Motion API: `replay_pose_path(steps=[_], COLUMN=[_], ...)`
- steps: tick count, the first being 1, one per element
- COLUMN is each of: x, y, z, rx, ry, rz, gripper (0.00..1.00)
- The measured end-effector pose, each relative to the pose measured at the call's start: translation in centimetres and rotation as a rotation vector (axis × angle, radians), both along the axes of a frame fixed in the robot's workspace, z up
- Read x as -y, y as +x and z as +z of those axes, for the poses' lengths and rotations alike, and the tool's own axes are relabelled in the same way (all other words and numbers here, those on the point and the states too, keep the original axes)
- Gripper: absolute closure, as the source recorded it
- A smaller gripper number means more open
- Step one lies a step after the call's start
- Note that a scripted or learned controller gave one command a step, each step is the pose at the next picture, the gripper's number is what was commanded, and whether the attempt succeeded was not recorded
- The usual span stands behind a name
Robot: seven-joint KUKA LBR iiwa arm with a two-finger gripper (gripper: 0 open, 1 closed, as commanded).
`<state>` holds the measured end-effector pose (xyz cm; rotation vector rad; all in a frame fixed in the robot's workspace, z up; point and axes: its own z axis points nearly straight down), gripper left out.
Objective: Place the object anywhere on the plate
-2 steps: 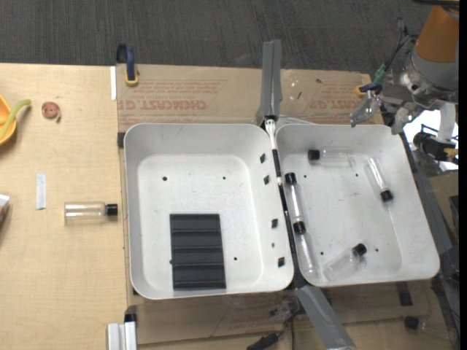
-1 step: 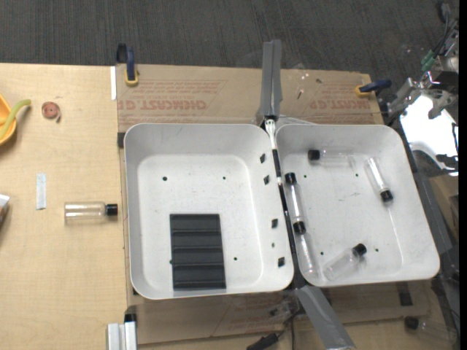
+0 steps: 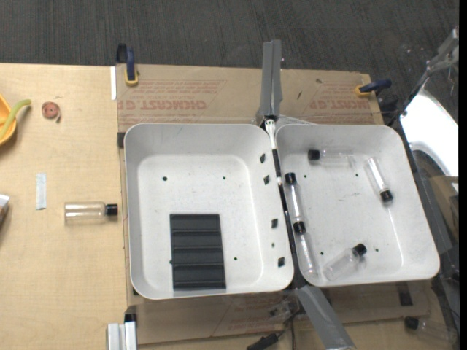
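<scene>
From the left of the frame: a small clear bottle (image 3: 89,211) with a dark cap lies on its side on the bare wooden surface (image 3: 58,283), well apart from anything I need. Next comes the left bin (image 3: 136,195), and in its lower middle sits the dark ribbed plate (image 3: 197,252), flat on the floor of the bin. That is my target.

The right bin (image 3: 408,195) holds the candidates: several clear tubes with black caps. Two lie end to end along its left wall (image 3: 293,199), one near the top (image 3: 330,157), one toward the upper right (image 3: 378,179), one at the lower middle (image 3: 344,259).

As for my end effector, I cannot tell whether it is wide or narrow.

I judge the step in hand to be the pick. The tube at the upper right looks best (it lies apart from walls and neighbours); I would close across its width, lift straight, then carry it over the divider to the plate's centre.

On the cardboard (image 3: 241,97) behind the bins, upside-down red print reads roughly "CHEMCZT GP", twice.
</scene>
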<state>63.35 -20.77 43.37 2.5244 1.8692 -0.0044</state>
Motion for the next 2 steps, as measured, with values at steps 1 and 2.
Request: replay_pose_path(steps=[1,2], x=[-7.6,-1.5], y=[2.6,0.1], z=[0.6,0.5], rx=[-0.001,-0.004], ry=[0.000,0.001], rz=[-0.207,-0.257], gripper=[0.00,0.00])
